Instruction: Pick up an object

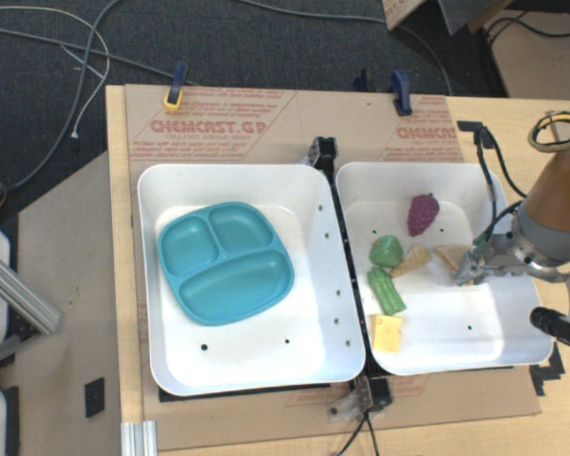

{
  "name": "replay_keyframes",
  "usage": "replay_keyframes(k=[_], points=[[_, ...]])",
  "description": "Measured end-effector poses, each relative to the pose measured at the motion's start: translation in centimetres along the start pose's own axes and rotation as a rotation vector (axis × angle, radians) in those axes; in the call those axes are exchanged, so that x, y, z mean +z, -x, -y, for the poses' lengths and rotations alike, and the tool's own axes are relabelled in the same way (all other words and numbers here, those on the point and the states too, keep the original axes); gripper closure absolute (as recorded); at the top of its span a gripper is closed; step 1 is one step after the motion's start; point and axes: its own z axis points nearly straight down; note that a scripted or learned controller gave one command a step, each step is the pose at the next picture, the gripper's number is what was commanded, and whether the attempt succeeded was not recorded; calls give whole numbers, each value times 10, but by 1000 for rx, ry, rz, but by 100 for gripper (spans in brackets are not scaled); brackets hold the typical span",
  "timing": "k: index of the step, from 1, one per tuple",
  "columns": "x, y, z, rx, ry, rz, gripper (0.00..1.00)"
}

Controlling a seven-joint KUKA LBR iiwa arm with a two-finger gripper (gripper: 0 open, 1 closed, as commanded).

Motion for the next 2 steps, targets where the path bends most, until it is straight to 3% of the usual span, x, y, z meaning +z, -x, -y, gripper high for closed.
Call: replay_keyframes(k=[1, 2], points=[[-61, 1, -10, -2, 7, 4, 100], [-121, -2, -3, -2, 6, 4, 100]])
